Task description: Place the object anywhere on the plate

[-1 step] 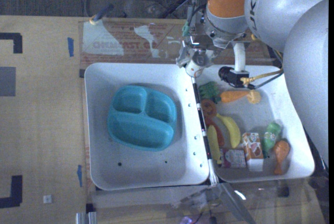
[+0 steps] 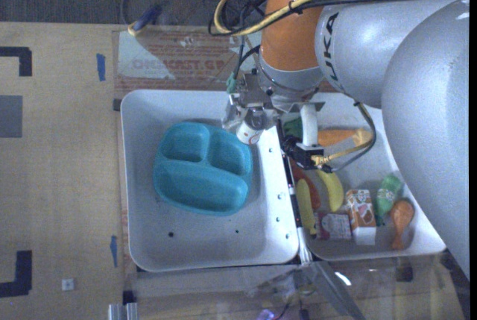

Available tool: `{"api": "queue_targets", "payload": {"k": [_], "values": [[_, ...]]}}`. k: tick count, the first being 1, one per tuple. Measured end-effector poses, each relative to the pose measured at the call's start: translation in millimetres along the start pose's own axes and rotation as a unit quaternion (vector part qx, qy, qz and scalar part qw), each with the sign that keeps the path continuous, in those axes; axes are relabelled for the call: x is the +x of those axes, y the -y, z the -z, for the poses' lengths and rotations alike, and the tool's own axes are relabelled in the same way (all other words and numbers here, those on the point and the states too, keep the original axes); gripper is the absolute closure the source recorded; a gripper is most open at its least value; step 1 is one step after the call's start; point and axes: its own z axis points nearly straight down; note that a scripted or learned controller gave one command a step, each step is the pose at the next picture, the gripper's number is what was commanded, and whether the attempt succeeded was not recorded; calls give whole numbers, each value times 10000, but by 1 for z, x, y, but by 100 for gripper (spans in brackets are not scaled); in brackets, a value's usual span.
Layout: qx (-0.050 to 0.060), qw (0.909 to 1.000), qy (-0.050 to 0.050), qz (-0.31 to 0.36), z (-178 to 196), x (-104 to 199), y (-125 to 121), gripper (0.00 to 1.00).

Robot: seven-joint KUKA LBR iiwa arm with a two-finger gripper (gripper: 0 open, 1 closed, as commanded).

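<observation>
Bins: two shallow white plastic trays side by side on the tan surface (image 2: 59, 162); left bin (image 2: 149, 236), right bin (image 2: 417, 236); rounded corners, smooth walls.
Plate: one, teal plastic, divided into three compartments, rounded rectangle, matte; lies tilted in the left bin (image 2: 203, 168).
Arm: one, smooth grey shell with a glossy orange band (image 2: 298, 13); yellow and black cables run along it.
Claw: hangs over the upper right corner of the left bin, just beside the plate's top right corner (image 2: 246, 124); metal parts crowd together, so I cannot tell whether the fingers stand apart or together.
Task object: a small round white and red piece shows at the claw tip (image 2: 248, 134), near the plate's edge; too small to say what it is or whether it is gripped.
Right bin contents: one yellow banana, curved, smooth (image 2: 332, 190); one orange carrot-shaped toy (image 2: 339, 136); one orange and white carton (image 2: 360, 208); one green packet (image 2: 387, 195); one orange drumstick-shaped piece (image 2: 401, 220); all close-packed.
Surface marks: blue tape bits, black corner markers.
</observation>
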Motion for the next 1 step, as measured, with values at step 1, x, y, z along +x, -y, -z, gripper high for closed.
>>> {"api": "queue_targets", "payload": {"k": [1], "values": [[-5,10000,-1,-5,0,0,0,0]]}}
